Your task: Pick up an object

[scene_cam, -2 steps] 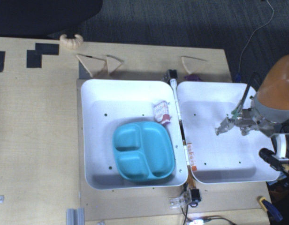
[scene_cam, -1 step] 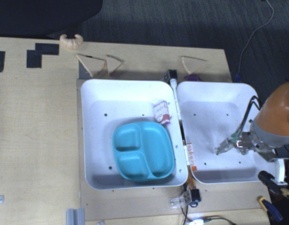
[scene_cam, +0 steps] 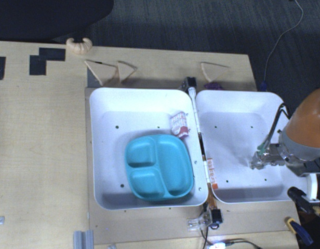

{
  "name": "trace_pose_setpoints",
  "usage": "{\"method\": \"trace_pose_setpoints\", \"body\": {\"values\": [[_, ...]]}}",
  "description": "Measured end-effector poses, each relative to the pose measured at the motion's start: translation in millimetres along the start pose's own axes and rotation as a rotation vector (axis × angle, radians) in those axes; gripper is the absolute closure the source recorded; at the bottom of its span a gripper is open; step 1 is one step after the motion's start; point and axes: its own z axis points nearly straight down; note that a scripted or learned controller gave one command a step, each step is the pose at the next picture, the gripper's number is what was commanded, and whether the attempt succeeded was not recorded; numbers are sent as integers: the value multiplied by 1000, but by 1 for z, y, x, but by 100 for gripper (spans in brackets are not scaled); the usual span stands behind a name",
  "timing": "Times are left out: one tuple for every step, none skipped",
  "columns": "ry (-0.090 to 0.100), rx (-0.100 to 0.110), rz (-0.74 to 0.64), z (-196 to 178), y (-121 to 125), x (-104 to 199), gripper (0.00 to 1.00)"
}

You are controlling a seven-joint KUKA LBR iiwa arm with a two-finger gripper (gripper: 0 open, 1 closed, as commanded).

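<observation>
A turquoise divided plate [scene_cam: 159,166] lies in the left bin [scene_cam: 105,139], toward its front. A small white and red packet [scene_cam: 179,124] rests just behind the plate, near the bin's right wall. My gripper [scene_cam: 258,160] hangs low over the right bin [scene_cam: 238,113], at its right side, with the orange band of the arm above it at the view's right edge. Nothing shows between the fingers, and the angle hides how wide they stand.
A black and white bar [scene_cam: 192,95] runs along the divider between the two bins. Wooden brackets [scene_cam: 110,71] stand behind the left bin. Cables and a small connector [scene_cam: 212,219] lie at the bench's front edge.
</observation>
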Motion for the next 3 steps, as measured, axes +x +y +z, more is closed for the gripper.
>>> {"method": "trace_pose_setpoints", "body": {"values": [[2, 5, -2, 7, -1, 51, 100], [-1, 3, 0, 13, 44, 1, 100], [0, 5, 1, 2, 15, 3, 100]]}}
